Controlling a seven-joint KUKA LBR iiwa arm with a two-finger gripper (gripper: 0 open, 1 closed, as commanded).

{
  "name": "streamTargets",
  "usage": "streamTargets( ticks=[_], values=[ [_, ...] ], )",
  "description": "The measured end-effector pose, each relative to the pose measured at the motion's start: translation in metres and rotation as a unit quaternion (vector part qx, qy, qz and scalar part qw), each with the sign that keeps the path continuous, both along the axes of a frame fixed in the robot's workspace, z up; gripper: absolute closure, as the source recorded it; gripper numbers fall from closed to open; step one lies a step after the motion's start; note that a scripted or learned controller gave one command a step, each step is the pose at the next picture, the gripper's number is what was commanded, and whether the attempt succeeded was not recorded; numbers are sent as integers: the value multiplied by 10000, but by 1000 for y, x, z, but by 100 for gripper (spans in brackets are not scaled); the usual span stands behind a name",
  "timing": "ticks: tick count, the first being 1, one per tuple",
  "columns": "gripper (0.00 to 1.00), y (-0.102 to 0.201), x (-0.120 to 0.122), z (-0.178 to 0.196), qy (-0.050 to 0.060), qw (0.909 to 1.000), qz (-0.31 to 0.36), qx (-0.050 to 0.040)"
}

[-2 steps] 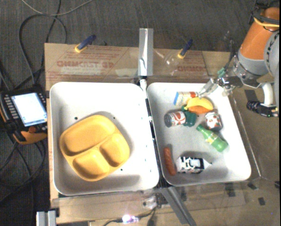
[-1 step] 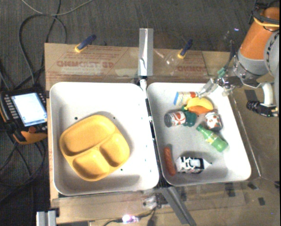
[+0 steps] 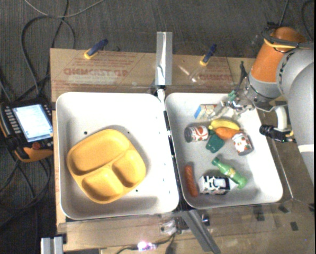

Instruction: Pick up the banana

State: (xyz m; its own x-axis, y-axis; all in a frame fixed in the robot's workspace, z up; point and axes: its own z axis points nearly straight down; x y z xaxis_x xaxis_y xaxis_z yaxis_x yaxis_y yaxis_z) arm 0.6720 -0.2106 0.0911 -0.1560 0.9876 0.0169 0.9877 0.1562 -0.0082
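Note:
The banana (image 3: 225, 124) is yellow and lies in the upper middle of the right bin (image 3: 263, 187), pressed against an orange piece (image 3: 226, 133) just below it. My gripper (image 3: 229, 106) hangs over the bin's upper right part, a short way above and slightly right of the banana. The grey arm with its orange band (image 3: 269, 57) comes down to it from the upper right. Nothing shows in the gripper's grasp.
Around the banana lie a blue and white box (image 3: 204, 110), a red and white can (image 3: 196, 134), a green block (image 3: 216, 143), a small tin (image 3: 242, 143), a green bottle (image 3: 229, 173), a black and white can (image 3: 215, 184) and a sausage (image 3: 189, 178). A yellow divided plate (image 3: 107, 164) sits in the left bin (image 3: 73, 110).

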Motion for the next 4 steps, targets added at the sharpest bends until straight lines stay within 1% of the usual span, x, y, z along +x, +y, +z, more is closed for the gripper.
streamTargets(
  ticks=[1,2,3,4],
  values=[
    [0,-2,-15,0,-94,9998,180,-48],
    [0,-1,-42,1,-133,9941,-1074,-30],
    [100,-4,-44,9,-111,9941,-1075,-68],
    [0,0,-43,8,-99,9943,-1060,-49]
  ],
)
